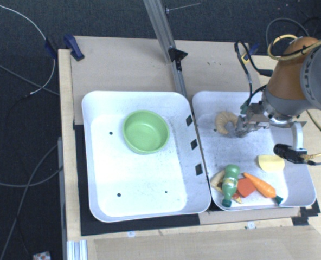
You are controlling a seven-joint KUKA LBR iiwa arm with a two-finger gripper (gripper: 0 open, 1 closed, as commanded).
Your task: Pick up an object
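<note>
Two shallow white bins sit side by side on the bench. The left bin [103, 199] holds a round light-green plastic bowl [145, 131] near its middle. In the right bin [307, 191], a tan curled toy piece [223, 122] lies at the upper left, touching the gripper [242, 128]; whether the jaws are wide or narrow cannot be told. Along the near edge lie a green toy bottle [230, 182], an orange toy carrot [261, 184] and a pale yellow block [271, 163].
</note>
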